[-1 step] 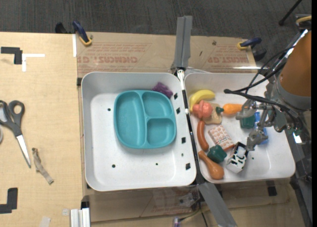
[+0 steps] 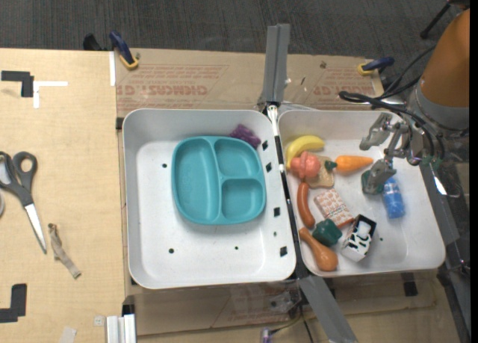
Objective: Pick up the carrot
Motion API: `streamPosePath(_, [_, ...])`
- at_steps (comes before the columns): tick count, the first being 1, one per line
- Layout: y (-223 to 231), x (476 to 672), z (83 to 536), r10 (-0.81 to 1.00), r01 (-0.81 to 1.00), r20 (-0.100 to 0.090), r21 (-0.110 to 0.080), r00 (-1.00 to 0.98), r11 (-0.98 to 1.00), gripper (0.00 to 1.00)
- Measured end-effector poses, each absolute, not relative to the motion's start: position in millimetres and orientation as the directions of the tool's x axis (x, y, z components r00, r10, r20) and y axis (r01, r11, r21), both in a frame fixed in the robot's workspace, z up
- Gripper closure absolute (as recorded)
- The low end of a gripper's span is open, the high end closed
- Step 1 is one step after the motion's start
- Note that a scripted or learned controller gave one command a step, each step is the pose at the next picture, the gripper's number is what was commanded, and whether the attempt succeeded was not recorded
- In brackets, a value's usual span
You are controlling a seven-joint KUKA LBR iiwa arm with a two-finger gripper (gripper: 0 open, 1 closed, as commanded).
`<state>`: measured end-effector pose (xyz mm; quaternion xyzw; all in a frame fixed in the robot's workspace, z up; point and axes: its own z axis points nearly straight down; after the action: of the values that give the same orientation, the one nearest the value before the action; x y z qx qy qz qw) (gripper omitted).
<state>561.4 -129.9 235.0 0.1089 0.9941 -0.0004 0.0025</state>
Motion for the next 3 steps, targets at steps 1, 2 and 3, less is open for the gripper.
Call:
streamPosePath(1, [-163.8, 604.6, 93.6, 0.113, 0.113, -0.006, -0.001, -0.994, 0.994, 0.00])
streamPosePath(2, [-139.0, 622.6, 93.3, 0.381, 0.381, -0.005, 0.001, -0.925, 0.925, 0.00])
streamPosePath(3, [-155.3, 600.9, 92.6, 0.467, 0.467, -0.002, 0.000, -0.884, 0.884, 0.00])
